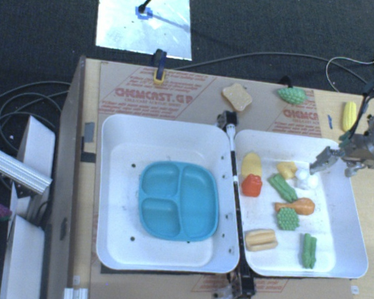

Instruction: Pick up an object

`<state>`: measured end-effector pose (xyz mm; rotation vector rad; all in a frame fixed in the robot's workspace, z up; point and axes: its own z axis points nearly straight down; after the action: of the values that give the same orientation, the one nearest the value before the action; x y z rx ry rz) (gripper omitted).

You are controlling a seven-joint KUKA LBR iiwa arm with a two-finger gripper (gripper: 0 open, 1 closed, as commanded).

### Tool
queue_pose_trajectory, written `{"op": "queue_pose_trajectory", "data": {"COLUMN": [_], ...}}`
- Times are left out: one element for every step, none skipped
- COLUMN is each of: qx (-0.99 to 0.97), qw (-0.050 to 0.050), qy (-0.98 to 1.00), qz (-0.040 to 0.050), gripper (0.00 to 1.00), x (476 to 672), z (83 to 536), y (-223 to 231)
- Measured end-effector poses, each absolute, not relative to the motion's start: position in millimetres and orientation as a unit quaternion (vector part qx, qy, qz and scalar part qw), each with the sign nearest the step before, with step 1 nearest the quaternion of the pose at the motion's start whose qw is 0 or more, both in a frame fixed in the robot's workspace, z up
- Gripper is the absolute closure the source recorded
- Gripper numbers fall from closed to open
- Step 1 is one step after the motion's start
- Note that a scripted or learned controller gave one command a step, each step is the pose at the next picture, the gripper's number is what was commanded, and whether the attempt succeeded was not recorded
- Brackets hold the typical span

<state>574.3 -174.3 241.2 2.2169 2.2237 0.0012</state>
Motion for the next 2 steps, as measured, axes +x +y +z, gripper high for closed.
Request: {"op": "queue_pose_trajectory", "data": {"qx": [0.706, 0.707], "qw": [0.0, 0.0], "qy": [0.708, 0.707], "qz": [0.0, 0.0003], "gripper": [0.0, 0.0], "x": [544.8, 514.7], "z": [148, 85], "y": [-133, -124]}}
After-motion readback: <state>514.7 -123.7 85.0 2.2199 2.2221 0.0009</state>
